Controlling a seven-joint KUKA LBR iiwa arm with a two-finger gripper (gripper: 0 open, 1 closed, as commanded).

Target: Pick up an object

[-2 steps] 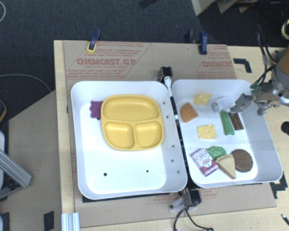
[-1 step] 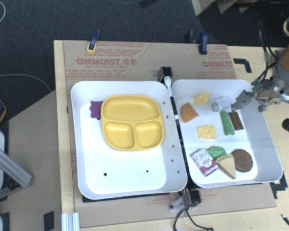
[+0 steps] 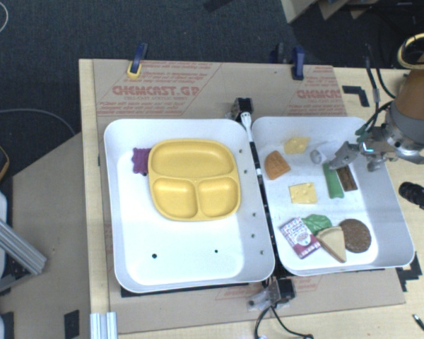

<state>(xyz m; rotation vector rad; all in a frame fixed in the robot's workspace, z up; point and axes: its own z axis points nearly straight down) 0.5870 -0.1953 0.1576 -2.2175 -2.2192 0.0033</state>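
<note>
Hovers over right bin (image 3: 396,210): tool (image 3: 355,154), opening impossible to tell. Just below, green bar (image 3: 333,182): probably light, stiff, slick plastic; best pinched across narrow middle.

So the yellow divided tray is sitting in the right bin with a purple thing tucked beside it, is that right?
Not quite. The camera view shows the yellow divided tray in the left bin, not the right one. The purple thing is indeed tucked beside it, against the tray's left edge.

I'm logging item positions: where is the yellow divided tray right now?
The yellow divided tray lies in the left bin, toward its far end, with a purple item against its left edge.
</note>
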